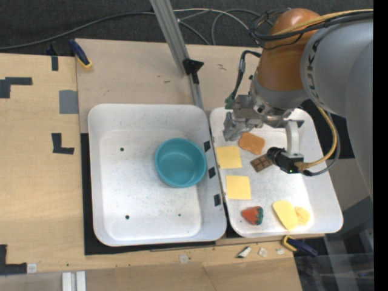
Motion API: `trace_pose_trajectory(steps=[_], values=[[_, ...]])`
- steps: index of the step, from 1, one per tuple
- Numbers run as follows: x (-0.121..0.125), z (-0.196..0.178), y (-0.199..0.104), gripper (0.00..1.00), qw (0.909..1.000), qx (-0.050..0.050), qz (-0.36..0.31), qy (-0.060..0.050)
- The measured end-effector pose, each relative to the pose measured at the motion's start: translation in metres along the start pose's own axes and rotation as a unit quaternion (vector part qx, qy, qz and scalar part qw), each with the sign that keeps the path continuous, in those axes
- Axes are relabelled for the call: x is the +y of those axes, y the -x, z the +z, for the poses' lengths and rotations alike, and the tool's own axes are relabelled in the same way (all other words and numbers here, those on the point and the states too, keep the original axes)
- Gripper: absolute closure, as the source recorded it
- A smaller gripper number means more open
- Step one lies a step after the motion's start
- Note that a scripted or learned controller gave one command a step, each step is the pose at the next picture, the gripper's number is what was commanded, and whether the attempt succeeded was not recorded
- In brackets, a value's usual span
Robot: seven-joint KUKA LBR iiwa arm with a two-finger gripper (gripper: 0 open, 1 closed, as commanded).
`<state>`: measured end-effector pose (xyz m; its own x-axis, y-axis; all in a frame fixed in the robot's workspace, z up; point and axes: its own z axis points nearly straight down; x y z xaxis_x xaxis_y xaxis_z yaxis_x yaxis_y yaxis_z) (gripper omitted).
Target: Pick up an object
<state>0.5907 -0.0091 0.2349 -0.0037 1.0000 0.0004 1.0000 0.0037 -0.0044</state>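
Observation:
My gripper hangs over the upper left part of the right bin, under the orange wrist band. Just right of it lies an orange-brown toy bread piece. A yellow cheese square sits directly below the gripper, with a second yellow square further toward the front. A small brown chocolate block lies beside the bread. A red strawberry and a yellow wedge rest near the bin's front edge. I see nothing held by the gripper.
The left bin holds a blue bowl near its right wall. A slanted metal pole rises behind the bins. A black cable with a connector hangs from the arm over the right bin.

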Motion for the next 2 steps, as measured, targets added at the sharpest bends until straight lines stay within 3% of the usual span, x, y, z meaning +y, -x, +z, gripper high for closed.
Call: trace_pose_trajectory(steps=[2], values=[[-0.041,0.012,-0.106,1.00,1.0000,0.001,-0.002,0.000]])
